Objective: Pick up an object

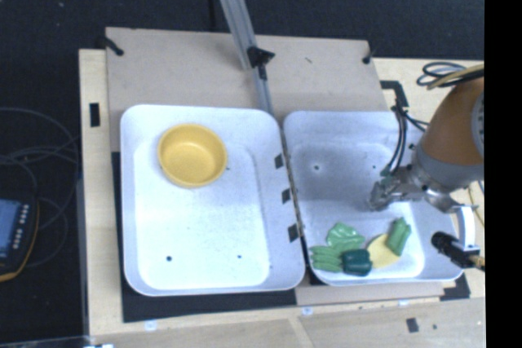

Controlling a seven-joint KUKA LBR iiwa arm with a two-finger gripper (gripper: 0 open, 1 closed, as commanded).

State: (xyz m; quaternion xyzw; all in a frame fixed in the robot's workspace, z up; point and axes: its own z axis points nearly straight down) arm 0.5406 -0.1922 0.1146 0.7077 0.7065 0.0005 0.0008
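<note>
Gripper (387,193) low over the right bin (334,144), metallic and blurred, grip state impossible to tell. Just below it, clustered in the near corner: green block (398,235), yellow banana-like curve (380,249), leafy green piece (343,236), dark teal lump (356,261). Far off left, round glossy yellow bowl (192,155) in the speckled white left bin (204,257).

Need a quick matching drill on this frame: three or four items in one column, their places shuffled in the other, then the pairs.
Items:
1. yellow bowl
2. cluster of green and yellow objects
3. hand
4. grey metal pole

Places:
A. near corner of the right bin
B. over the right bin's right side, above the cluster
C. far part of the left bin
D. slanting down from the top of the view to the gap between the bins

Pairs: 1-C, 2-A, 3-B, 4-D
</note>
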